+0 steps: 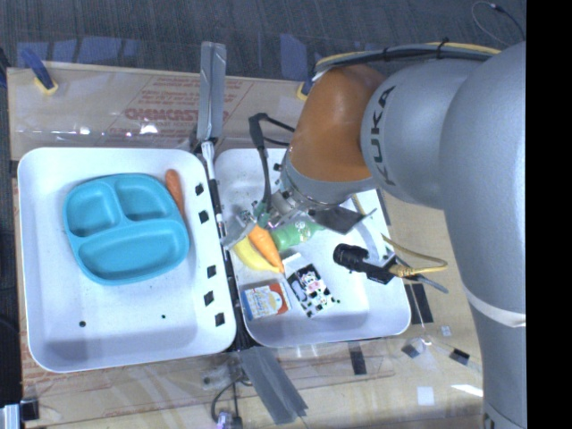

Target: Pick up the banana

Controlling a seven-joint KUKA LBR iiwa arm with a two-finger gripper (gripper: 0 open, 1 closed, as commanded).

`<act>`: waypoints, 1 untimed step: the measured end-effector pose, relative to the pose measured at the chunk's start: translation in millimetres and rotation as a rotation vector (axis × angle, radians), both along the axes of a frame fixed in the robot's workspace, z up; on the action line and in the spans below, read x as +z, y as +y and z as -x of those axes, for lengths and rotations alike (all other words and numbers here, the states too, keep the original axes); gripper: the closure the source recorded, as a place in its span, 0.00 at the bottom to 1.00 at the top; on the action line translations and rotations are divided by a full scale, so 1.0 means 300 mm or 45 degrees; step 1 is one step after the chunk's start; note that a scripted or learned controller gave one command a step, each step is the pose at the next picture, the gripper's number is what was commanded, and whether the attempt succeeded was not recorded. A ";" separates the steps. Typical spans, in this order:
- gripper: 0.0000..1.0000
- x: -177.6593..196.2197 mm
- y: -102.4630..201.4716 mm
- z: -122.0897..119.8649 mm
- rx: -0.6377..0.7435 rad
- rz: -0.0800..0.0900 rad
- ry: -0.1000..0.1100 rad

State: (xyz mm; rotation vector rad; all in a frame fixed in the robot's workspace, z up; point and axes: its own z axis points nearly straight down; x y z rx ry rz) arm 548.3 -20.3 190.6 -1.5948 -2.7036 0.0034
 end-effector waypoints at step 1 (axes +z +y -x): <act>0.00 0.014 -0.254 0.221 0.076 0.000 -0.002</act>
